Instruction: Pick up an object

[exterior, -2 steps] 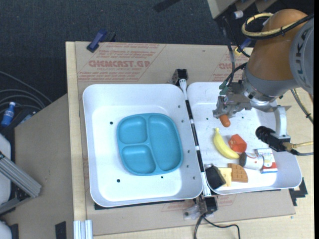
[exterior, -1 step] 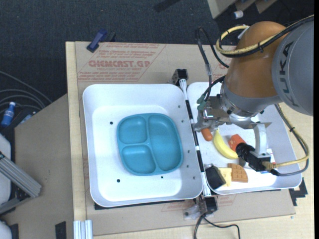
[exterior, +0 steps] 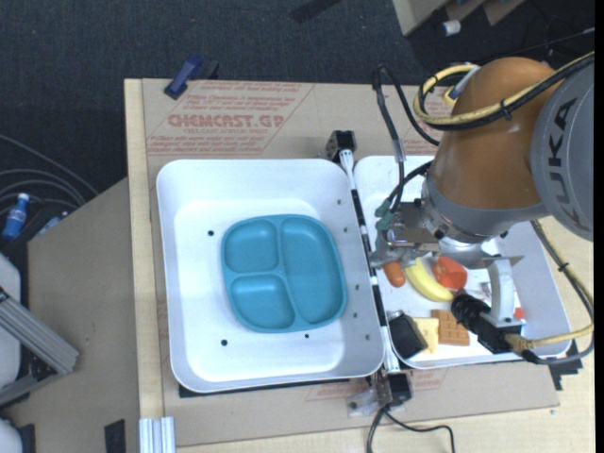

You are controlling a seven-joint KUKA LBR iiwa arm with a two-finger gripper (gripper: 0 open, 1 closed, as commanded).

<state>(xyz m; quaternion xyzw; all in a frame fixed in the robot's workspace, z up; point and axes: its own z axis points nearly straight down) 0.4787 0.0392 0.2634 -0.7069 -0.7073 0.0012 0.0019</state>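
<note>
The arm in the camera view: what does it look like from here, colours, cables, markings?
The arm is grey with a bulbous orange band above the wrist. Part of the dark KUKA lettering shows on the grey shell at the right edge. Yellow and black cables loop over the orange part. Below it sits the metallic tool, with thin wires around it.

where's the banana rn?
In the right bin, the banana lies just below the arm's wrist, between a small orange piece and a red piece.
</note>
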